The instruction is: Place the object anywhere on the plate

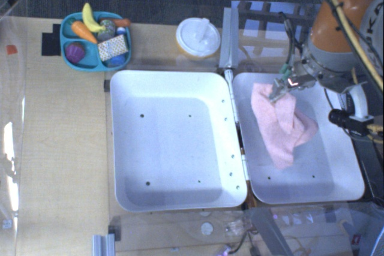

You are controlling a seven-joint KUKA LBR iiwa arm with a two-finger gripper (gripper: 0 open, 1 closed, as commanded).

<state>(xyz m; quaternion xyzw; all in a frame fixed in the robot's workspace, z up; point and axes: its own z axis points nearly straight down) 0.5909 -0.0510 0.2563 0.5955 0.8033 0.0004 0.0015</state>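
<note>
Jaws: state cannot be told; two-finger gripper [281, 88] sits at the upper edge of the crumpled pink cloth [282, 123], touching or just above it.

Step, as judged: the pick, lift not yet made. Next: secure the cloth, carry it left to the plate.

Right white bin [336, 183]: pink cloth.
Left white bin [174, 189]: nothing seen.
Blue sectioned plate [67, 62]: toy foods, yellow banana [90, 18], orange carrot [83, 32].
</note>
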